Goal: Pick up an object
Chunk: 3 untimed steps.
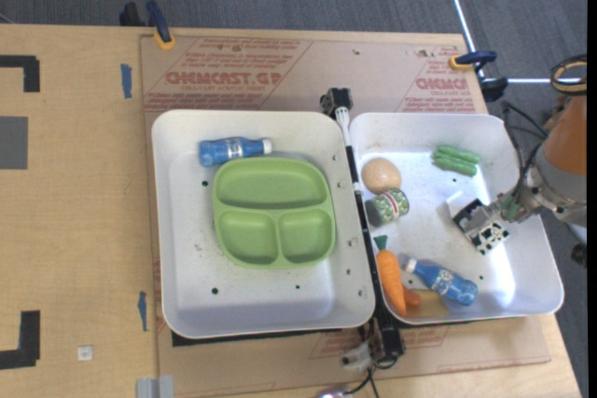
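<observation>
The bench carried two shallow white bins side by side. The left bin held a green divided tray at its centre, and a blue bottle lay on its side near the far edge, just beyond the tray.

The right bin held the smaller items. The arm entered over the bin's right edge, with the gripper low over the right-centre of the bin floor. Its finger state could not be determined, and no object was visibly between the fingers.

A second blue bottle lay near the near edge, touching an orange carrot that lay along the near-left corner. A green pod-shaped item rested near the far edge. A beige egg-shaped item sat by the left edge, just beside a small green-labelled can on its near side.
</observation>
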Tool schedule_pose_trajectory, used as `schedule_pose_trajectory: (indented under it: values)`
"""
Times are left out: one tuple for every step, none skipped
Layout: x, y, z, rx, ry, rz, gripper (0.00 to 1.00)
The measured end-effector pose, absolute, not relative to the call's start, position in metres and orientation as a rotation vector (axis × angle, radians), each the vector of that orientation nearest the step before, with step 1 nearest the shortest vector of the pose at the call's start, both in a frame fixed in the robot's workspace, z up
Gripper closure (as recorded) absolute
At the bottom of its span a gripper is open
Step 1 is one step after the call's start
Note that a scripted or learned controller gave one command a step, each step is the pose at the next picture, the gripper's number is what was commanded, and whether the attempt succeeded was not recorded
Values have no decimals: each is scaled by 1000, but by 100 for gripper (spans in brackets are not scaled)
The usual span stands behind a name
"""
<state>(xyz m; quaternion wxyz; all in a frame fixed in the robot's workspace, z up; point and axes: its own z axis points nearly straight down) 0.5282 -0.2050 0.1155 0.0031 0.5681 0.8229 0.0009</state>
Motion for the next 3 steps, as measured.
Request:
schedule_pose_trajectory:
  values:
    - [541, -146, 166, 1878, 2516, 2, 100]
    - [577, -165, 97, 1552, 2731, 1, 100]
    - [612, -85, 186, 1442, 2788, 3, 100]
